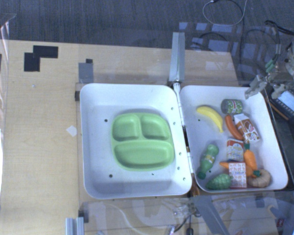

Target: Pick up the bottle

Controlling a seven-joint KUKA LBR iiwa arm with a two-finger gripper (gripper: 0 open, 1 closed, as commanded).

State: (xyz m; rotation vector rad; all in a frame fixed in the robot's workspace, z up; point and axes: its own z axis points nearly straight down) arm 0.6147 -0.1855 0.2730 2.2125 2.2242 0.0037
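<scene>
While robot's two-finger hand (pixel 256 85) hovers past right white bin (pixel 274 146) far corner, finger state unclear, green plastic bottle (pixel 207 160) lies inside, near its left wall.

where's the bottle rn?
The green bottle lies in the right bin, near its left wall toward the front, below the banana and just above the green bumpy toy.

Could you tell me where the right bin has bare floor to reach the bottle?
Right bin: bare floor lies along its left wall, between banana and bottle. The right half is crowded: hot dog, cartons, carrot.
</scene>
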